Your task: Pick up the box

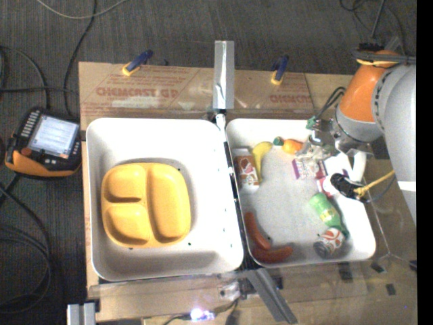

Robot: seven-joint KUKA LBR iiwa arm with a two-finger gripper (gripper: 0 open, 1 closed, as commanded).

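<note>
we see two white bins side by side on the counter [95, 87]. the left bin [135, 131] carries a yellow divided plate [145, 204], lying flat near its middle. the right bin [284, 202] carries the loose things: a banana [260, 153] and a small orange piece [292, 145] near the far wall, a red and white can [247, 170] against the left wall, a red sausage [265, 244] along the near left corner, a green bottle [325, 208] tilted toward the right side, and another can [330, 242] in the near right corner. the box [308, 166], white with a pink-purple side, sits in the far right part of this bin, just under the end effector [318, 143]. the arm reaches in from the right and the end effector hangs directly over the box, close to it or touching; we cannot tell whether it is apart or together. a handheld control pendant [47, 141] lies on the floor to the left of the counter.
</note>
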